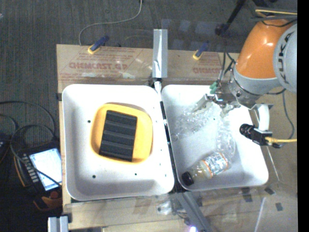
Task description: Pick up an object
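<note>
Bins sit side by side on the bench. In the right bin (251, 175) the gripper (216, 102) hangs near the far wall, its two fingers spread apart above crinkled clear plastic (193, 122). A clear bottle (206, 168) lies near the front wall. The left bin (77, 144) holds a yellow and black block (120, 133).

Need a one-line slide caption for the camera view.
KUKA gripper over the right bin, above clear plastic pieces; bottle lies near its front.
</note>
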Controlling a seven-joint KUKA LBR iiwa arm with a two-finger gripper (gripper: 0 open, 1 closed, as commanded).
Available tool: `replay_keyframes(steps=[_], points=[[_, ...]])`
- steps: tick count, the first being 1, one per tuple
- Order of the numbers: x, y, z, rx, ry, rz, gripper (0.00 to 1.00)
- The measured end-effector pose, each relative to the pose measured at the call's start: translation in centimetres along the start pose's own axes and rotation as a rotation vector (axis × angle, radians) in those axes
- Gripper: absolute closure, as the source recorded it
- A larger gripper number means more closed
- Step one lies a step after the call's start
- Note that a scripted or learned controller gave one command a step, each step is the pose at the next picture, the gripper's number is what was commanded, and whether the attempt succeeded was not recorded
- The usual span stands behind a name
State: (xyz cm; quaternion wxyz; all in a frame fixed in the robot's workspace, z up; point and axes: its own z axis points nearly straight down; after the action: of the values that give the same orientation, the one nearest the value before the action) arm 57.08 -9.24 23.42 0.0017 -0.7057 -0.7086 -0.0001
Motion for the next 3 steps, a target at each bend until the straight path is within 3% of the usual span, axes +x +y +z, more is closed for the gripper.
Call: replay_keyframes(steps=[1,2,3], points=[[-6.5,-1.5,6.8,0.001,-0.003,0.049,0.00],[-10.6,-8.2,14.2,-0.022,-0.013,-0.054,0.00],[-10.3,-8.0,13.3,-0.023,-0.009,-0.058,1.00]])
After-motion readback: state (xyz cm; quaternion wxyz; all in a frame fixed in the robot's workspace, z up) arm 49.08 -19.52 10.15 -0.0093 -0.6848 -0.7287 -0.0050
